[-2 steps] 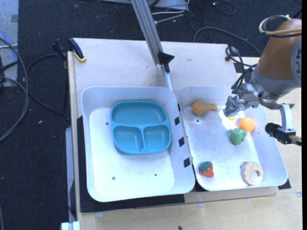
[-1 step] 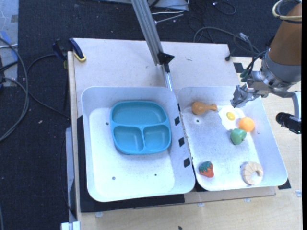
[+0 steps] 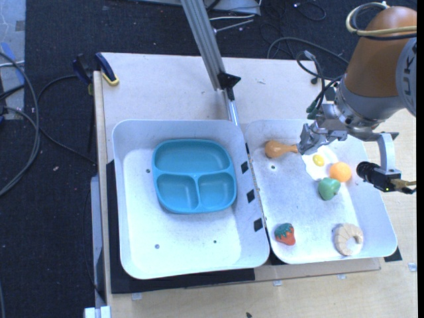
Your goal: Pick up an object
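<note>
The drumstick point(image 3: 281, 149), a toy of orange-brown, is taken to be the object sought, since it lies in the right bin point(image 3: 371, 240) at its upper left, with its thin end just beside the gripper point(image 3: 309, 142). The gripper is lowered at that end, near the fried egg point(image 3: 318, 162), so a grasp of either seems intended; nothing is seen held. Whether the jaws are spread or closed cannot be told, as they are small and dark against the bin.

Six toys are counted in the right bin: one drumstick, one fried egg, one orange point(image 3: 340, 171), one green piece point(image 3: 328, 189), one strawberry point(image 3: 285, 234) and one pale ring-shaped piece point(image 3: 348, 238). They are scattered well apart, probably so that each can be gripped singly.

Two bins are borne by the bench point(image 3: 159, 85). One blue tray point(image 3: 195, 175) of three compartments is set in the left bin point(image 3: 132, 244), likely as a place for sorted toys.
</note>
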### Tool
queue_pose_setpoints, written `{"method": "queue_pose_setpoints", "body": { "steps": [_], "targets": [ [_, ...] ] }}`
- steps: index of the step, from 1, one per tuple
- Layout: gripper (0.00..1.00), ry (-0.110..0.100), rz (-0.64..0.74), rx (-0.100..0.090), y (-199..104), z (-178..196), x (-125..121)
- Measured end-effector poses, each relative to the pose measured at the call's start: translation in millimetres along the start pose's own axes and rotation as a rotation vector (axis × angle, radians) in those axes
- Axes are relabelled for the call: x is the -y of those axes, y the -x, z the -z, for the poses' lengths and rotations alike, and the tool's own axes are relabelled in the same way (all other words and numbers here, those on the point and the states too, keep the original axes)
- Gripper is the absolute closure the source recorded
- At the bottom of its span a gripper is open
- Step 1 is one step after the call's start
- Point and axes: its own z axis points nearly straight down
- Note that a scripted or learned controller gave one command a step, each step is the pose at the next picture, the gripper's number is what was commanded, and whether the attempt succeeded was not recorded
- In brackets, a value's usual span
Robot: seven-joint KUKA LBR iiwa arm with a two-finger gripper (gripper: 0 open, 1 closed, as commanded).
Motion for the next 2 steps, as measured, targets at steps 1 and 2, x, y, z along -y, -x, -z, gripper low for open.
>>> {"method": "queue_pose_setpoints", "body": {
  "steps": [1, 2],
  "targets": [
    [1.00, 0.001, 0.002, 0.000, -45, -9, -12],
    [1.00, -0.001, 0.002, 0.000, -104, -25, -17]
  ]
}}
